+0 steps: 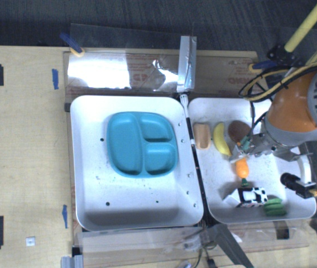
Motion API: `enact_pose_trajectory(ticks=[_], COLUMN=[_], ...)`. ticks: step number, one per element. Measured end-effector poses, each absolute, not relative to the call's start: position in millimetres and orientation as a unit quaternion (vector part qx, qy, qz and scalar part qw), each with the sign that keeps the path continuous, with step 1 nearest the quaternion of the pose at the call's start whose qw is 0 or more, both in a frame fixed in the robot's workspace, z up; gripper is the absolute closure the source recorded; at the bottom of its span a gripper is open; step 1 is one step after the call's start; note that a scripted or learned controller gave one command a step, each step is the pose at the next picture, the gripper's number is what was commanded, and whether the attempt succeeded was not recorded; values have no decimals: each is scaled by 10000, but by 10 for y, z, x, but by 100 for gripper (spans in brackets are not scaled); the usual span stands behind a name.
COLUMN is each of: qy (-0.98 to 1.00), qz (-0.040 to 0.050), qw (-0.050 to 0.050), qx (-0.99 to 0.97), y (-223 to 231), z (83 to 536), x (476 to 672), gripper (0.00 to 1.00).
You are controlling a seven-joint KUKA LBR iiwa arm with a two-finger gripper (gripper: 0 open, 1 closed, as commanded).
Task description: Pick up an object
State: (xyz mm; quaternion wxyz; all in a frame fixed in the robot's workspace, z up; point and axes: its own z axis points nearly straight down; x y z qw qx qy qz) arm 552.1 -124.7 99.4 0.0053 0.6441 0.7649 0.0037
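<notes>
In the right bin [301,208] lie a tan bread-like piece [202,135], a yellow banana [221,139], a brown rounded object [237,129], an orange carrot [241,168], a black-and-white toy [251,196] and a green object [273,206]. My gripper [247,147] reaches in from the right. It hangs low over the bin between the brown object and the top of the carrot, close to both. The wrist hides its tips. No object can be seen held in it.
The left bin [86,166] holds a blue divided plate [142,143]. A ridge [193,155] separates the two bins. Cables and a yellow rod [309,18] run at the top right behind the arm's orange band [293,109].
</notes>
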Motion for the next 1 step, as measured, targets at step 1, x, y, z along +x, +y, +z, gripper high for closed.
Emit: enact_pose_trajectory(ticks=[1], qy=[7881], qz=[34], qw=[27], qx=[6155], y=[-462], z=[1882], x=[5940], gripper=[100])
